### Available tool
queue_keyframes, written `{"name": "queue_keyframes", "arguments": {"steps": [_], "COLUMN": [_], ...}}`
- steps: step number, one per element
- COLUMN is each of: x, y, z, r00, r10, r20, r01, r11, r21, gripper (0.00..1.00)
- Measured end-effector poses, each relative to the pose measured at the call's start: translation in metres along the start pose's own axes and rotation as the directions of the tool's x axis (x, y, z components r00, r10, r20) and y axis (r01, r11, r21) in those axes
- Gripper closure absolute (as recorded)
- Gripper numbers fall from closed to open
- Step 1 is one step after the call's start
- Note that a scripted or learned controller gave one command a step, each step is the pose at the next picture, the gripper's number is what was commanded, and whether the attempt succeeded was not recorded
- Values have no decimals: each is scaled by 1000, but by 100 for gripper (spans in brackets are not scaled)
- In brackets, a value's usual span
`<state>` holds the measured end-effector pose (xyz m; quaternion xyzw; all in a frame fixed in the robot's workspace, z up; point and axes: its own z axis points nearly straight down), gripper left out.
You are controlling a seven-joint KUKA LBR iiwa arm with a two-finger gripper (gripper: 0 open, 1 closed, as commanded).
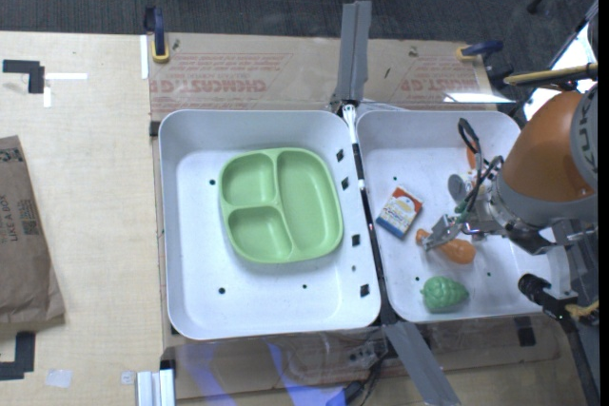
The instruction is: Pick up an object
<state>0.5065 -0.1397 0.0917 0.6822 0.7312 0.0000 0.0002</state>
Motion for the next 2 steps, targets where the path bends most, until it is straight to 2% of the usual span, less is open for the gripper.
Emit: {"name": "queue_keyframes", "arguments": {"steps": [1, 2], "x": [-1, 70], "y": [0, -13], "z": [-9, -120], "r00": [1000, 1000], "r10": [3, 31], "r20": [0, 1], "r01": [-3, -31], "r11": [1000, 1000], "r21": [0, 1], "gripper": [100, 100]}}
